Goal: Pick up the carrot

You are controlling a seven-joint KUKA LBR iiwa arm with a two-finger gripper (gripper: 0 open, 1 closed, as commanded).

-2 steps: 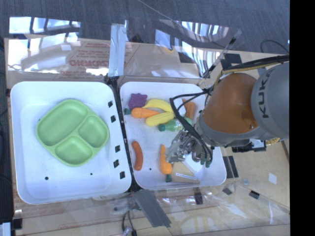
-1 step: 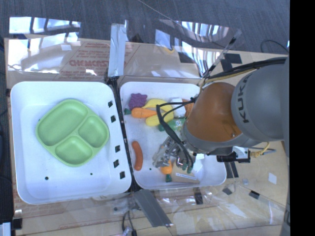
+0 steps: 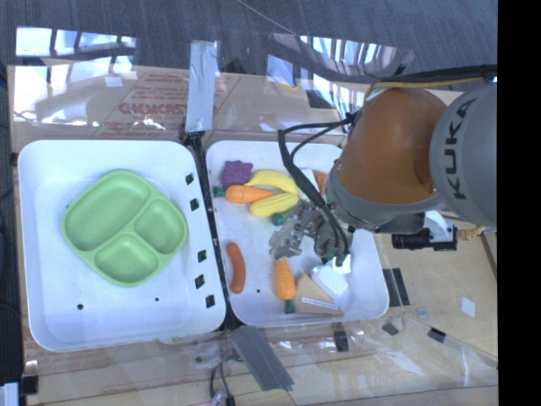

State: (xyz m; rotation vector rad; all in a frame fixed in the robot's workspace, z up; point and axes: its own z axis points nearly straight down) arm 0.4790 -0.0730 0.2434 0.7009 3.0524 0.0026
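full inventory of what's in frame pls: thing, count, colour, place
bins: 2, white, side by side on the bench
divided plate: 1, green, three compartments, in the left bin
carrots: 2, orange; one near the right bin's front, the other near its back, beside the banana
banana: 1, yellow, back of the right bin
corn cob: 1, yellow, just in front of the banana
grapes: 1 bunch, purple, right bin's back-left corner
sausage: 1, red-orange, by the right bin's left wall
wedge: 1, pale, right bin's front, partly under the gripper
arm: 1, grey with orange band, from the right
gripper: 1, metallic, over the right bin's middle
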